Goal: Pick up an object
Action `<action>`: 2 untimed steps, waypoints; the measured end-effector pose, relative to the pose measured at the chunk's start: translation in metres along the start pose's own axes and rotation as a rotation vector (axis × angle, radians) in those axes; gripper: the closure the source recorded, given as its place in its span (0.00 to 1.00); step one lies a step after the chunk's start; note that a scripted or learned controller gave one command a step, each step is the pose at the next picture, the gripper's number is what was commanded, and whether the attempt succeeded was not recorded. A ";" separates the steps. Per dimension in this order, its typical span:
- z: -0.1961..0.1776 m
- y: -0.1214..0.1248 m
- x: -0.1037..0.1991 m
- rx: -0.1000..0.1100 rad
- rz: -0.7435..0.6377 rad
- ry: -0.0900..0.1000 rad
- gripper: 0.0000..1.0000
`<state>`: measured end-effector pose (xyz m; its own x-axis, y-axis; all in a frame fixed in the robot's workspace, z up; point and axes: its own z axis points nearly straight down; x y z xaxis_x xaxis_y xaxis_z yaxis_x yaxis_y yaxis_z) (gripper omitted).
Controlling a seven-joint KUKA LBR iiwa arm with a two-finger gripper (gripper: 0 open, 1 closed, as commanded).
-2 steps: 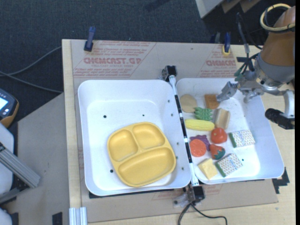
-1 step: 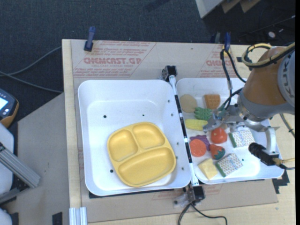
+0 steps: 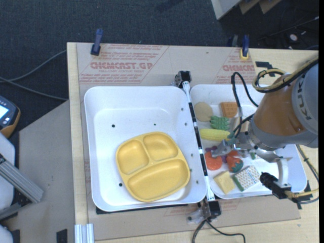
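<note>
Nearest to us sit two shallow white bins side by side on the table (image 3: pixel 126 67), whose top is a brown board printed with red lettering. We count one thing in the left bin (image 3: pixel 101 135): a yellow plastic tray (image 3: pixel 152 166), glossy, rounded at the corners, moulded into three compartments, two small ones above one large one. It lies flat toward the near side of that bin.

The right bin (image 3: pixel 298 173) holds a cluster of small toy foods. We count seven we can make out: one beige rounded piece (image 3: pixel 203 110) at the far end, one orange square cracker (image 3: pixel 229 109) beside it, one green leafy piece (image 3: pixel 220 122), one yellow corn cob (image 3: pixel 214 134) lying across, one red-orange piece (image 3: pixel 215 160), one pale yellow cheese wedge (image 3: pixel 224 181), and one grey speckled block (image 3: pixel 247 176) tilted just beside the wedge.

One grey arm (image 3: pixel 283 115) with an orange band reaches in over the right bin. Its claw (image 3: pixel 229 147) is low among the foods, between the corn cob and the red-orange piece. We cannot tell whether it is spread or pressed together, nor whether it grips anything.

Two blue clamps (image 3: pixel 96 41) pin the board's far edge.
</note>
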<state>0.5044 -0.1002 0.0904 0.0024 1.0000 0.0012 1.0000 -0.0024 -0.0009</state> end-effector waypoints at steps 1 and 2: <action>0.003 0.000 0.002 -0.007 0.000 -0.002 0.00; 0.003 -0.001 0.000 -0.009 -0.002 0.000 0.00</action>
<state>0.5033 -0.1005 0.0878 0.0004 1.0000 0.0009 1.0000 -0.0004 0.0080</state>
